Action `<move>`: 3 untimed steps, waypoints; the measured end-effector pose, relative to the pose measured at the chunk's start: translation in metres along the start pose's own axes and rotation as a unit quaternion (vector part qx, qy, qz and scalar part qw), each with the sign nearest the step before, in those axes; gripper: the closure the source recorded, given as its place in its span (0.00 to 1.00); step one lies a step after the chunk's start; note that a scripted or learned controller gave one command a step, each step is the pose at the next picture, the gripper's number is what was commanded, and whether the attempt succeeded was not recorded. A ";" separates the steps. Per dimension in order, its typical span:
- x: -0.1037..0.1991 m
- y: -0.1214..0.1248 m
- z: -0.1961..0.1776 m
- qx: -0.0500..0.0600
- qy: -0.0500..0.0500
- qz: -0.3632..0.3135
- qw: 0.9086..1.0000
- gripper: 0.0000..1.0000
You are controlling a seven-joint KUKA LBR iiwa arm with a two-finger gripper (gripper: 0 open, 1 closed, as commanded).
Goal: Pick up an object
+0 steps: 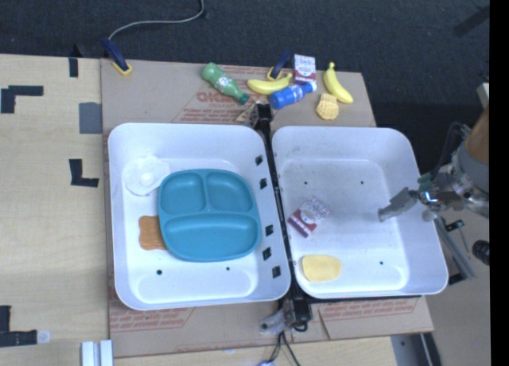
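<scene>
A: What sits on the counter?

B: Two shallow white plastic bins side by side. The left bin carries a blue three-compartment plastic tray, with a clear round lid-like piece touching the tray's upper left and a flat orange-brown piece tucked under the tray's left edge.

A: And the right bin?

B: A small red-and-white crumpled packet lies left of centre, and a pale yellow rounded piece rests near the front wall.

A: Where is the hand?

B: Over the right bin's right side, reaching in from the right. One grey finger slants down toward the bin floor; I cannot tell whether the fingers are apart or together. Nothing sits between them.

A: How do the objects lie to it?

B: The packet is well apart to its left, the yellow piece down-left, also apart.
</scene>
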State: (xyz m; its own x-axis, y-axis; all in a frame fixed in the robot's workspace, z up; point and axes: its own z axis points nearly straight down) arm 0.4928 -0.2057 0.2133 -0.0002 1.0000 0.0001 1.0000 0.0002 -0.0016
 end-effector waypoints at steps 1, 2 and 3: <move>0.054 -0.008 0.127 -0.001 0.001 -0.001 1.000 0.00; 0.102 0.055 0.127 -0.004 -0.001 -0.001 1.000 0.00; 0.105 0.111 0.127 -0.003 -0.001 -0.001 1.000 0.00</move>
State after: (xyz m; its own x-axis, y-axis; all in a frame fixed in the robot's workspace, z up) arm 0.6031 -0.1002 0.0862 -0.0014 1.0000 -0.0017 1.0000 0.0014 0.0049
